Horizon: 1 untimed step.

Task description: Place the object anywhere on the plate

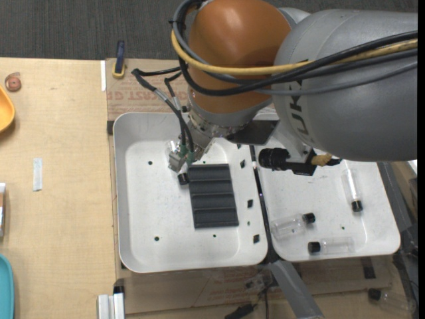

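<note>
A dark grey ribbed plate [214, 195] lies flat in the left white bin [143, 244]. My gripper [180, 168] hangs low over the bin, right at the plate's far left corner, under the arm's big orange wrist band [232, 42]. A small dark piece shows at its tip, touching the plate's corner; what it is I cannot make out. In the right bin [372, 238] lie three clear tubes with black caps: one [352, 190] near the right wall, one [292, 224] in the middle and one [330, 246] near the front.
The arm's grey body covers the far part of both bins. Cables [159, 92] loop down to the wrist. A wooden bench [60, 131] lies to the left with an orange dish [4, 111] and small bits on it.
</note>
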Each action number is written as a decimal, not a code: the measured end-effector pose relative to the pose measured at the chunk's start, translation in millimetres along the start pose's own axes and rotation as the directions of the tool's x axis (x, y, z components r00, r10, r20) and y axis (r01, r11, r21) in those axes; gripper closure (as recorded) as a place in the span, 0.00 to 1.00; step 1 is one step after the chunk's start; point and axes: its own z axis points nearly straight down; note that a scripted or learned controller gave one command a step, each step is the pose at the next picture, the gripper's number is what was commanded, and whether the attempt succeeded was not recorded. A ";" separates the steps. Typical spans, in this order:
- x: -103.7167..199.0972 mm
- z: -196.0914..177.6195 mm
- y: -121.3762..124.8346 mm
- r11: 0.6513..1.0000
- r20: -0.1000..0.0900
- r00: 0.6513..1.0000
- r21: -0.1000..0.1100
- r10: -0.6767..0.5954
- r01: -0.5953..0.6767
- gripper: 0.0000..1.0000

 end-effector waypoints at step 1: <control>7.5 10.3 -12.9 0.972 0.000 0.972 -0.003 -0.235 0.235 1.00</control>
